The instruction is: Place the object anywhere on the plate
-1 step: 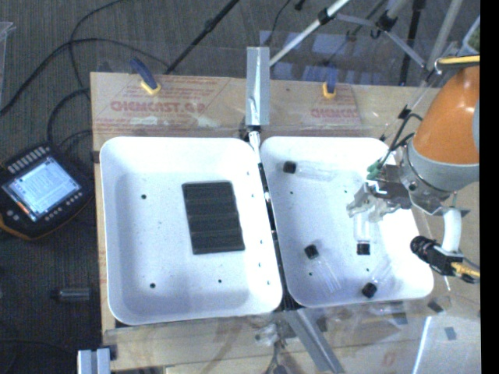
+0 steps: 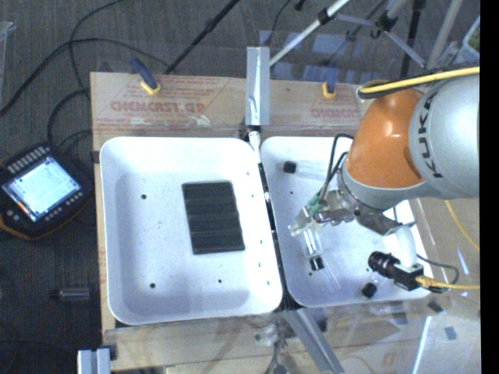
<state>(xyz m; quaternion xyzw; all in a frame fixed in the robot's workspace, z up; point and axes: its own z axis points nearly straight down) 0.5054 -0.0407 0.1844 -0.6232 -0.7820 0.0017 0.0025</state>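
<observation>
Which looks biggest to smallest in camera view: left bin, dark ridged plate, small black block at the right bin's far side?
1. left bin
2. dark ridged plate, lying flat in the left bin
3. small black block, in the right bin

The gaps are wide; nearness to the camera does not change the order.

Dark ribbed rectangular plate (image 2: 213,216) flat in left bin, small black object (image 2: 316,264), perhaps cube-like, in right bin
</observation>
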